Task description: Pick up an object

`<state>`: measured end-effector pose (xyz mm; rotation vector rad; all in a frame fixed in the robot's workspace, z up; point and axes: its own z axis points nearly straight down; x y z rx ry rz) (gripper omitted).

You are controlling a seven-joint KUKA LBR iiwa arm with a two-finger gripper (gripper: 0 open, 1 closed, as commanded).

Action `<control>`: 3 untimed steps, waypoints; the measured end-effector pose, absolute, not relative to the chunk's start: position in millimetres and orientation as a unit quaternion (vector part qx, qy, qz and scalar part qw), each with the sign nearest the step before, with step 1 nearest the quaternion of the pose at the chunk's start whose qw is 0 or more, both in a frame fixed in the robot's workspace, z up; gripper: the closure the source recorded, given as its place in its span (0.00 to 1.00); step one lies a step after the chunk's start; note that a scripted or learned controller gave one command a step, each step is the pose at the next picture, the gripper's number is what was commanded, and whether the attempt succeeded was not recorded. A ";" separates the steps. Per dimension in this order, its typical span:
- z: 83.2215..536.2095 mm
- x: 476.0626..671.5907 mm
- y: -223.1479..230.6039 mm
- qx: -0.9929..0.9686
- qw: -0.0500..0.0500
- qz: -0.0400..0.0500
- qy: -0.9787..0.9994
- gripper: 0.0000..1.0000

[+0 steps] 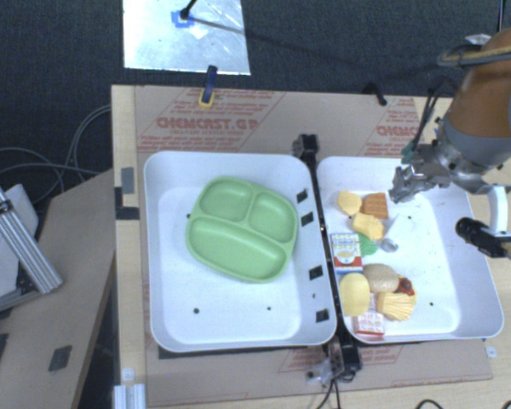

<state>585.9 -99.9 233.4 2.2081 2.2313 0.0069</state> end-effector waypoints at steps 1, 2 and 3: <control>236.0 601.9 -56.6 0.704 0.001 0.002 0.710 1.00; 239.8 631.1 -13.8 0.704 0.001 0.002 0.711 1.00; 241.8 652.9 36.0 0.704 0.001 0.002 0.710 1.00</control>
